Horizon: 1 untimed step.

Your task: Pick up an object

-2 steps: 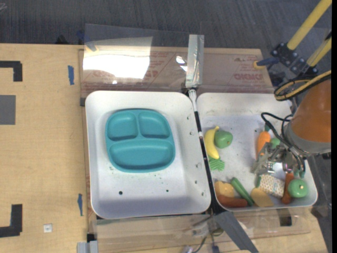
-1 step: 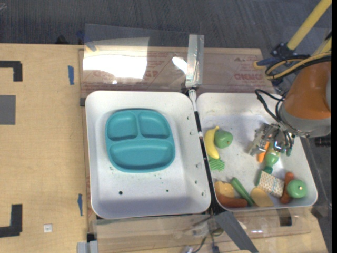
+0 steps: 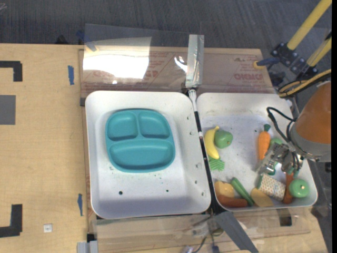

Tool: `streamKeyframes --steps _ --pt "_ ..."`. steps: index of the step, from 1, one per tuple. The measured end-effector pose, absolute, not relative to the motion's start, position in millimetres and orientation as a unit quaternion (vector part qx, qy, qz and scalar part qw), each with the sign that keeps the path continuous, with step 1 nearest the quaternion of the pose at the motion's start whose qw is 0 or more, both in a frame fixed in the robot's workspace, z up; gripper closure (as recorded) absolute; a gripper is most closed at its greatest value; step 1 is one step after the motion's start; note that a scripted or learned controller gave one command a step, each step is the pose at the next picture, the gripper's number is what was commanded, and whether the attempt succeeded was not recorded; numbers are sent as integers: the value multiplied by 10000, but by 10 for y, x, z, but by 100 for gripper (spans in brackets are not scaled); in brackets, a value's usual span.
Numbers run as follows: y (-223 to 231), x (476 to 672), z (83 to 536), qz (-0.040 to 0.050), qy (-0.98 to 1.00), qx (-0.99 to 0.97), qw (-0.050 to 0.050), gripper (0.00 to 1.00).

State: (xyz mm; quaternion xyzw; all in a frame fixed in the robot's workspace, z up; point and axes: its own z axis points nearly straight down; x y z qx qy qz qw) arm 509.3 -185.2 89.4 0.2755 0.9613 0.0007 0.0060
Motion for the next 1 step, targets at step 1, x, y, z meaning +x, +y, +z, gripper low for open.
streamKeyframes --steps 1 --pt "-1874 6430 881 5 9516 3072 47 100"
